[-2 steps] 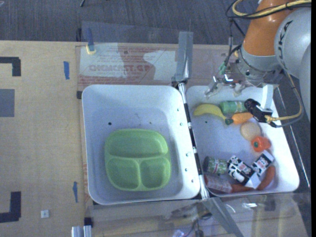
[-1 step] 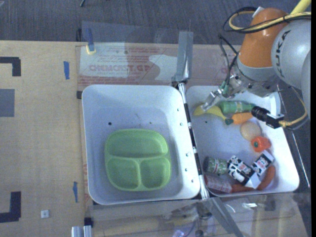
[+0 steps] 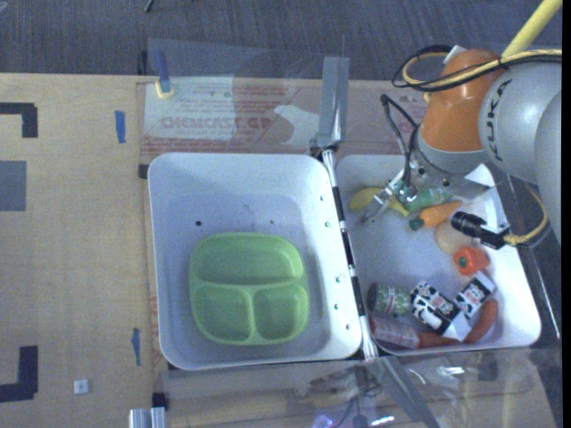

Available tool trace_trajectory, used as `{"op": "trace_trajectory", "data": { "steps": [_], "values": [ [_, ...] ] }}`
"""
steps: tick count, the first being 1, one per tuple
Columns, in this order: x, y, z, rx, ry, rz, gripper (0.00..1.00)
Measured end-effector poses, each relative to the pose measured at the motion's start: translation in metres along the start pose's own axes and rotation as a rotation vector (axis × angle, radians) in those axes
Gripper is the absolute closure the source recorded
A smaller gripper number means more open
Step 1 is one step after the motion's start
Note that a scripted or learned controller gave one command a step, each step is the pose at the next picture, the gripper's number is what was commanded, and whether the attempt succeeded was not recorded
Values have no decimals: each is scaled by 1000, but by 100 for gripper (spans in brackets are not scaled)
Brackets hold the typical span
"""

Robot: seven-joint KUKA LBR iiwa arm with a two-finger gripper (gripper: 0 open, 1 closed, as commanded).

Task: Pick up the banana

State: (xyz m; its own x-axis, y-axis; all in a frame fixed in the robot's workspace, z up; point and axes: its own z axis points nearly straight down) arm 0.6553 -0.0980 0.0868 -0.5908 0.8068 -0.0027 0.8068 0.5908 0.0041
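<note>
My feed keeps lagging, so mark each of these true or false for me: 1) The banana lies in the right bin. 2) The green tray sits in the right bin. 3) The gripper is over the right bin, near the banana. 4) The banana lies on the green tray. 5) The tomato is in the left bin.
1) True: the banana lies in the right bin, near its top-left corner.
2) False: the green tray sits in the left bin.
3) True: the gripper is just beside the banana.
4) False: the banana lies on the right bin's floor.
5) False: the tomato is in the right bin.
</note>
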Motion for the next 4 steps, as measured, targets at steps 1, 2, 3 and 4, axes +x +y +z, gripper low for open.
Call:
{"op": "trace_trajectory", "data": {
  "steps": [1,2,3,4],
  "values": [
    [-12,-50,0,1,0,13,0],
    [-68,-37,-1,10,15,-13,0],
    [-10,1,1,7,7,25,0],
    [-10,1,1,7,7,26,0]
  ]
}}
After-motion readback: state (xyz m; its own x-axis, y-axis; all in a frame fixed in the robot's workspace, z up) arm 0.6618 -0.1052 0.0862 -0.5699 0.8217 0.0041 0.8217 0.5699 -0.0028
